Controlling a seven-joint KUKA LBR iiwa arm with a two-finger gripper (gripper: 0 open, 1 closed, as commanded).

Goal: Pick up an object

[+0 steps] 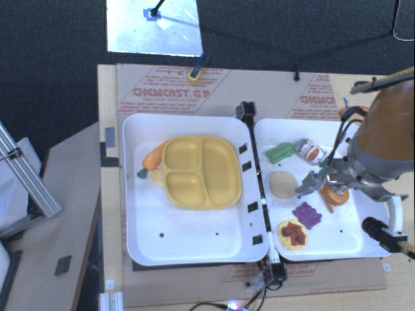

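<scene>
Gripper (322,185) low over right bin (350,248) — finger state can't be told.
Left bin (139,238): yellow divided plate (198,172), orange carrot (153,156) at its left edge. Right bin: green piece (280,152), small can (312,151), tan round (283,184), purple grapes (307,214), pizza toy (293,233) — orange item (337,197) just beside gripper.
</scene>
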